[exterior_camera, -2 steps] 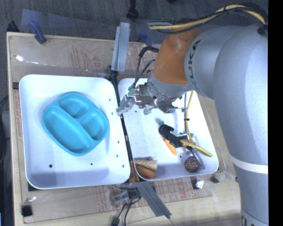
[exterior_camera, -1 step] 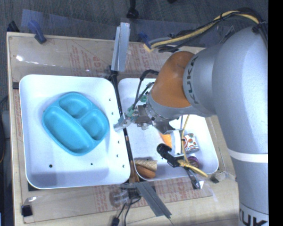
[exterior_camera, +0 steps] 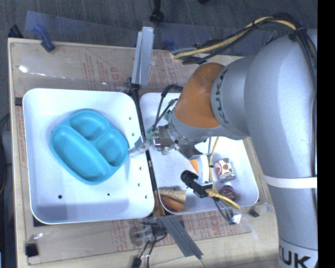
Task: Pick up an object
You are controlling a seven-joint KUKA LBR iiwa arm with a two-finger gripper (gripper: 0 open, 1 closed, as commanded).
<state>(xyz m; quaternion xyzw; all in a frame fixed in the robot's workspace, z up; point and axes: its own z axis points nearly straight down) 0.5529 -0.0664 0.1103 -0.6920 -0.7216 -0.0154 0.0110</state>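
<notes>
**Settle on one target before going down**

Start from the arm (exterior_camera: 279,94), bent low across the right bin (exterior_camera: 241,149), with the gripper (exterior_camera: 140,146) above the wall between the bins; released or clenched, cannot tell. Skip the blue divided dish (exterior_camera: 89,145) in the left bin (exterior_camera: 44,197): probably too broad and shallow to pinch except at its rim. Favour the right bin's near end instead: the brown bread-like piece (exterior_camera: 173,199) in the corner, the small printed can (exterior_camera: 224,169) by the far wall, the purple lump (exterior_camera: 228,192) just beside it. Centre over one item, keep off the walls, descend straight.
</notes>
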